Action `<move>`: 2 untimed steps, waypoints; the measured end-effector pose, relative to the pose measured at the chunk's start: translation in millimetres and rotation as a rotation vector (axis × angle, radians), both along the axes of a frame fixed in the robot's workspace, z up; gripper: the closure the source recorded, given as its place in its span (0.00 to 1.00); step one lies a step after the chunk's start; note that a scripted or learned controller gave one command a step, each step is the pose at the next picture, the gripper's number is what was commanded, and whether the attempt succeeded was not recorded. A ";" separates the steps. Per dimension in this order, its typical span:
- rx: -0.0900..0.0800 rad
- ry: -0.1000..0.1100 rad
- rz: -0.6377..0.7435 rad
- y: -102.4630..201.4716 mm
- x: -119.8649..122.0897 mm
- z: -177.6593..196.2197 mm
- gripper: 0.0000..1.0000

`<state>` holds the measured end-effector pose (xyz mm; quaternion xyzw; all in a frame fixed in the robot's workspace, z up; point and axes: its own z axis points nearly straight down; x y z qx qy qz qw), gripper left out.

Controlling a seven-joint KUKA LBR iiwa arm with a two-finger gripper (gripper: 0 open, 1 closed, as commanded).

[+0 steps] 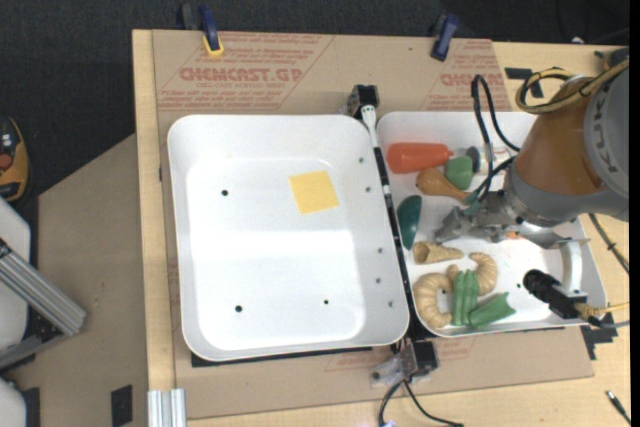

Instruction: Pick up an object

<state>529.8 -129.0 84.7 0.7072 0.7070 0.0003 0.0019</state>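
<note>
The right bin (400,127) holds several toy foods. An orange carrot (418,156) lies at its back, with a green piece (459,171) and a tan piece (436,182) beside it. A dark green piece (409,213) rests by the left wall. My gripper (457,225) hangs low over the middle of this bin, just right of the dark green piece and above a small tan piece (440,252). At the front lie two pale curved pastries (434,293) and green pods (470,300). A yellow flat square (315,192) lies in the left bin (200,215).
The grey arm with its orange band (560,150) covers the right bin's right side. Black cables (485,115) loop over the bin's back edge. Blue clamps (208,25) hold the brown board at the back.
</note>
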 end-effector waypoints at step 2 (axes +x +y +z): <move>0.004 0.007 0.003 -25.0 40.6 -7.9 0.00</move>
